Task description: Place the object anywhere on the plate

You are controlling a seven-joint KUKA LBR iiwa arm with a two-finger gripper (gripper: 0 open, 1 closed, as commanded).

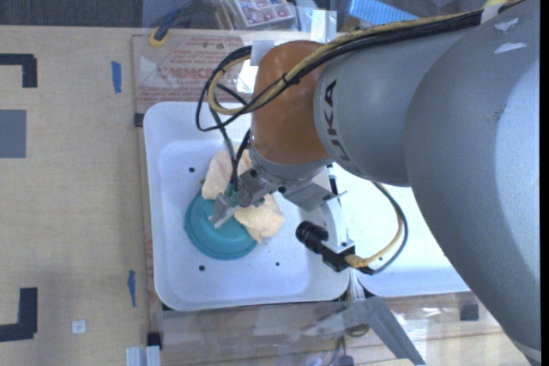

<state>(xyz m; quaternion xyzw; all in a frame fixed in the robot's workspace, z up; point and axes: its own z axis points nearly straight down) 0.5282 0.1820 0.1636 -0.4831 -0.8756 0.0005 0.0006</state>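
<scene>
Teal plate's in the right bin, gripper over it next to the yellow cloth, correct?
Not quite: the camera view shows the teal plate in the left bin, not the right one. The rest holds: the gripper is over the plate's edge, next to the yellow cloth.

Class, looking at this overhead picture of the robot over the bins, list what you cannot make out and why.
1. Gripper: too small and blurred to tell open or shut.
2. Yellow cloth-like object: its middle is hidden by the wrist.
3. Teal plate: its upper right rim lies under the gripper.
4. Right bin: mostly covered by the arm.
</scene>
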